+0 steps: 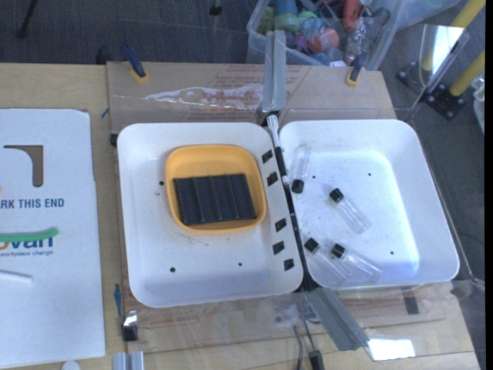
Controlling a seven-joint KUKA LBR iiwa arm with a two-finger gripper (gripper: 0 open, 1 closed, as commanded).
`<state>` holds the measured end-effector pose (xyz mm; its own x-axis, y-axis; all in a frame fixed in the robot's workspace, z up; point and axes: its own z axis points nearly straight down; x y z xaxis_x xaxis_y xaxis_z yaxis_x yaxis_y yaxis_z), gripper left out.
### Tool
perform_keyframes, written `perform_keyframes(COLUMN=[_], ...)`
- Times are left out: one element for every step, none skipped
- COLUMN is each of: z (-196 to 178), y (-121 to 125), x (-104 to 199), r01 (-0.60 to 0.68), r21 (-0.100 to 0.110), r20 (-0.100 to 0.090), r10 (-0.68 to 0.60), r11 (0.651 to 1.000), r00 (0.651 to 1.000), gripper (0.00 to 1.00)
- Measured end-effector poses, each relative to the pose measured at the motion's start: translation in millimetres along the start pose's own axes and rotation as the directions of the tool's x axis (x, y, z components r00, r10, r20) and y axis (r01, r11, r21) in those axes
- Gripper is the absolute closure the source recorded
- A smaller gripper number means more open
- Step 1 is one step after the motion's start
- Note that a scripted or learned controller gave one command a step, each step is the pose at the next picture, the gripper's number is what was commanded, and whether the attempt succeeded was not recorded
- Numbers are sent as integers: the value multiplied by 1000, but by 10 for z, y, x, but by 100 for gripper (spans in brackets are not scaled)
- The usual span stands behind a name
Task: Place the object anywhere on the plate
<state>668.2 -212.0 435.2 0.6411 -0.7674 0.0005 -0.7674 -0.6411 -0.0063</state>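
– Where the left bin (pixel 139 206) is viewed, what is seen?
– At its centre a yellow plate (pixel 179 164) is set; a dark ridged block (pixel 214 199) is laid on it; clear vials (pixel 350 211) are scattered at the plate's 3 o'clock; the gripper's state cannot be told.

A: Cam position?
B: Single fixed cam above the bench (pixel 54 83), looking down at a slant. Mid distance.
A: Coverage?
B: Both white bins whole: left bin (pixel 142 230), right bin (pixel 400 230). Floor clutter along the top edge.
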Motion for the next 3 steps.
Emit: perform_keyframes(z=[8, 12, 13], y=[7, 51, 50], x=[9, 59, 58], r01=[247, 598, 628], r21=[0, 1, 1], r20=[1, 3, 3], r10=[-247, -598, -628], r11=[969, 802, 778], r00=[969, 802, 778], gripper=[100, 100, 100])
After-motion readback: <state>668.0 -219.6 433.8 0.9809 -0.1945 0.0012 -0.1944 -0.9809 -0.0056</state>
